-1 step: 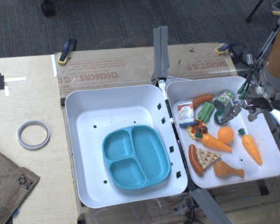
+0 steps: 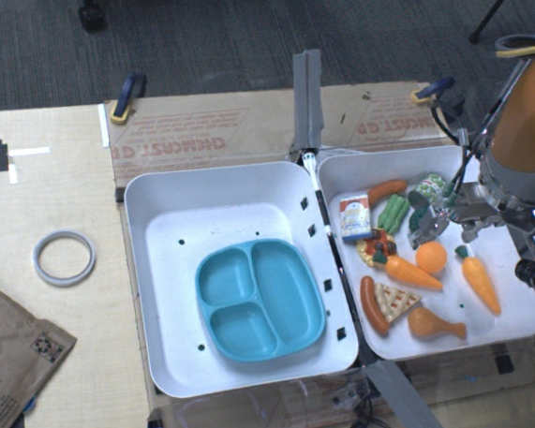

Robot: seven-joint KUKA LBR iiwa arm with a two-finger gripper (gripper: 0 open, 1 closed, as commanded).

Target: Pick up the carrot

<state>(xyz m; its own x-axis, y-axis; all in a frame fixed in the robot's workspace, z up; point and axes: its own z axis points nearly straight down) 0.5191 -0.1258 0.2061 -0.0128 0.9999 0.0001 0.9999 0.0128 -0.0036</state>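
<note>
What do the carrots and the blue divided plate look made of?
Both carrots, one by the orange ball, one further right, look like moulded plastic toys: uniform saturated orange, smooth, slight sheen. The blue divided plate also looks like plastic, probably matte: even colour, rounded moulded rims, no strong glare. Neither can be confirmed by sight alone.

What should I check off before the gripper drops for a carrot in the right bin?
1. Target chosen: not ok. Two carrots lie in the right bin, one carrot at the middle and another carrot nearer the arm.
2. Gripper over a carrot: not ok, it sits above and beside the orange ball.
3. Nothing held between the fingers: cannot tell.
4. Room around the middle carrot: not ok, it touches the orange ball and lies close to the pizza slice.
5. Room around the other carrot: ok, bare bin floor on both sides.
6. Blue tray out of the way: ok, it sits in the left bin.
</note>
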